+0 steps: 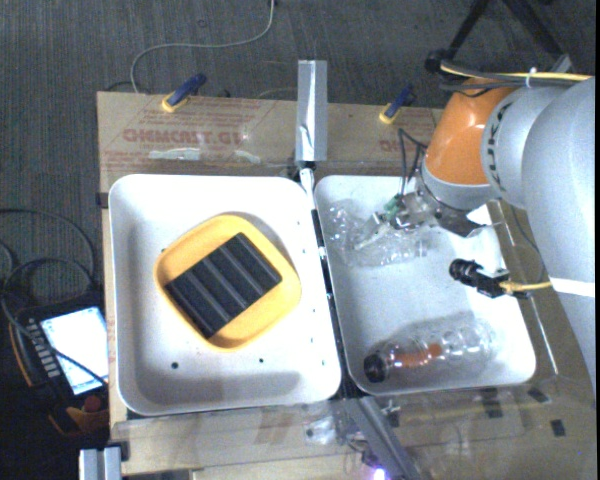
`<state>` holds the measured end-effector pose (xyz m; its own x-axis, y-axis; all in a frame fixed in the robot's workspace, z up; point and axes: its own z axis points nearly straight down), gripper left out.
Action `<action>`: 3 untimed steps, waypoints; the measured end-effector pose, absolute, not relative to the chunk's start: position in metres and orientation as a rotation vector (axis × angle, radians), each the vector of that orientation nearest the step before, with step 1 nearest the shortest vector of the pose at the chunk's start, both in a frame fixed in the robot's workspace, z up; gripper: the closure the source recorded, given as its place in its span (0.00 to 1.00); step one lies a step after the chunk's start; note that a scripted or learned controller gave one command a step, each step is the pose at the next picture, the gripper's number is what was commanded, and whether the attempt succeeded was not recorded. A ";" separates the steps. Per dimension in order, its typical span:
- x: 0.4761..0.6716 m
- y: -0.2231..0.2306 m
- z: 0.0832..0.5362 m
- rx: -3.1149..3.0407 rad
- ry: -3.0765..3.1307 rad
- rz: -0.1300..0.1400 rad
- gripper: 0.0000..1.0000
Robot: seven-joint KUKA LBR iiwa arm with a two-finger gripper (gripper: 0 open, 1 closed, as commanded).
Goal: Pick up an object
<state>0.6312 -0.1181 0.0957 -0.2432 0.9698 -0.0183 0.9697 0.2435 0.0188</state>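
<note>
Lying crumpled, clear plastic wrapper beside tool; tool state cannot tell.

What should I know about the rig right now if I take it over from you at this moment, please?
Gripper: low over the far end of the right bin, at the crumpled clear plastic bottle; I cannot tell whether it grips it.
Things: a second clear plastic bottle with a dark cap lies along the right bin's near side. A yellow tray with a black ribbed insert sits in the left bin.
Done: no pick confirmed.
Left: secure an object and lift it.
</note>
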 end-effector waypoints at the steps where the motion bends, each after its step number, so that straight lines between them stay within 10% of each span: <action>1: 0.664 -0.109 0.092 1.836 2.538 -0.009 0.00; 2: 0.666 -0.111 0.104 1.835 2.530 -0.007 1.00; 3: 0.666 -0.110 0.105 1.833 2.530 -0.006 0.00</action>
<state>0.6661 -0.1100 0.1054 -0.3113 0.9502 -0.0161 0.9502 0.3115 0.0069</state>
